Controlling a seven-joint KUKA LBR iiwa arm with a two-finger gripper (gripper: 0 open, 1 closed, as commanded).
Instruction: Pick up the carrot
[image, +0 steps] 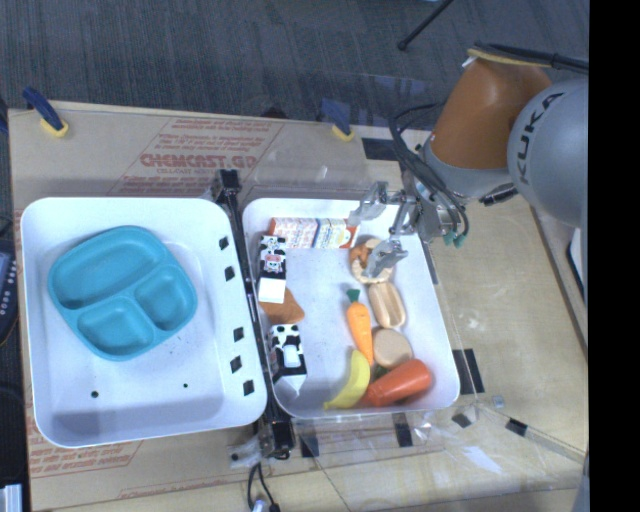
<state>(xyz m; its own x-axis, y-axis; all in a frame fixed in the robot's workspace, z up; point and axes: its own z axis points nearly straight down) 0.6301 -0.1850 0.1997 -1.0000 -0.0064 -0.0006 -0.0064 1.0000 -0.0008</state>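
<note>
From my seat the arm (520, 120) is cut off by the upper right of the frame, so I see just its orange band and grey wrist. The end effector (385, 235) hangs over the upper right part of the right bin (440, 330), its metal fingers (372, 205) spread apart with nothing between them. Directly under it lies a small pale, tan-and-white item (368, 260) that I cannot identify, partly masked by the fingertips.

The carrot (360, 330) lies in the middle of the right bin, well below the end effector. It is orange, short and tapered, with a small green top pointing toward the far wall, and it lies roughly lengthwise. It is crowded: a hot dog bun (386, 303) sits just beside it on the right, a round tan piece (391, 348) touches its lower right, and a yellow banana (349, 380) curves against its lower end. A larger red-orange vegetable (402, 381) lies near the bin's front corner. The carrot's left side faces bare white floor, the widest free margin I can see.

Along the bin's left wall sit a black-and-white block (272, 255), a brown wedge (283, 303) and a second black-and-white piece (289, 350); a printed carton (308, 233) lies against the far wall.

The left bin (60, 400) holds a blue divided plate (122, 290). Both bins rest on the desk (500, 470).
</note>
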